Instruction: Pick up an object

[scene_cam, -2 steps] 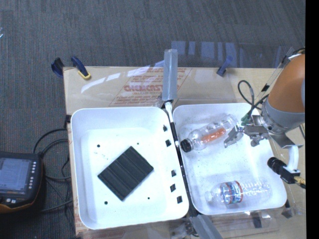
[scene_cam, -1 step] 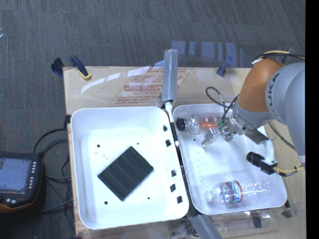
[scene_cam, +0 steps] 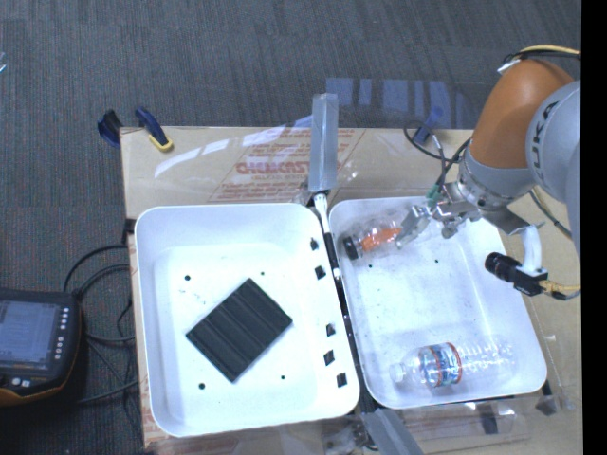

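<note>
- Camera view: nearest the lens, in the right bin (scene_cam: 531, 344), a clear plastic water bottle (scene_cam: 453, 364) lies on its side along the front wall, its label band towards the left end. It looks empty or nearly so: light, smooth, rounded, likely to roll or squash under a pinch. The labelled middle seems the surest place to take it, across its width.
- At the back left of the same bin lies a small clear bottle with orange contents and a dark cap (scene_cam: 372, 239), the cap end pointing towards the divider. Also light and slippery; best taken across the body.
- The gripper (scene_cam: 424, 218) sits low just right of that small bottle, touching it or nearly so. I cannot tell how the pincer stands, and nothing is seen held in it.
- The left bin (scene_cam: 152, 235) holds 1 flat, dark ribbed pad (scene_cam: 239, 328), lying diagonal: stiff-looking, thin, hard to get under.
- In the way: the divider with its black clips close beside the small bottle's cap, and the bin's back wall, leaving little room.
- Outside the bins: a handheld pendant (scene_cam: 33, 335) at far left and a blue-and-yellow clamp (scene_cam: 142, 127) on the bench's back corner.
</note>
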You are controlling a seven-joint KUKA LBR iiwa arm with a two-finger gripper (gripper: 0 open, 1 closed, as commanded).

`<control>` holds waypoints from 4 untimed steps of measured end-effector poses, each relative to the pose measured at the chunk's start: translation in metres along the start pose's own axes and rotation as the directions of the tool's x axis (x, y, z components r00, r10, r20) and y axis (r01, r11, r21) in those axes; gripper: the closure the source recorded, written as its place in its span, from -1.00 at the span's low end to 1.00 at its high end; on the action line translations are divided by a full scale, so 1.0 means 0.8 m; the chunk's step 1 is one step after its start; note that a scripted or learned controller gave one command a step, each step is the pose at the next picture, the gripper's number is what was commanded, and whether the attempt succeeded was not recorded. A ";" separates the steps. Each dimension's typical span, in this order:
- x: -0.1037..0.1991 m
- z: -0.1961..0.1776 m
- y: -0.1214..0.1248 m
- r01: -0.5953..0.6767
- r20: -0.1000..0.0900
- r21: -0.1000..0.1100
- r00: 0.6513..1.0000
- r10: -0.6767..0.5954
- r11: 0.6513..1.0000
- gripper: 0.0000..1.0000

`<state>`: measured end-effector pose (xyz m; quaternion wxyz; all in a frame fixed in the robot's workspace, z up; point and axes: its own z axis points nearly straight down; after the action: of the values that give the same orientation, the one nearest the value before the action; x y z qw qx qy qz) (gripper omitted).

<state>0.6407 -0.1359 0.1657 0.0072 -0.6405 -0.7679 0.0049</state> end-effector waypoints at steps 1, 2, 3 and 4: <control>0.001 -0.011 0.001 0.004 0.003 -0.001 1.000 -0.004 1.000 1.00; 0.001 -0.010 0.002 0.005 0.003 -0.001 1.000 -0.005 1.000 -1.00; 0.038 0.036 0.017 0.419 0.020 -0.024 0.908 -0.419 0.908 -1.00; 0.043 0.084 0.015 0.422 0.012 -0.015 0.907 -0.422 0.907 -1.00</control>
<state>0.6453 -0.0998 0.0987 -0.0008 -0.4596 -0.8881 -0.0008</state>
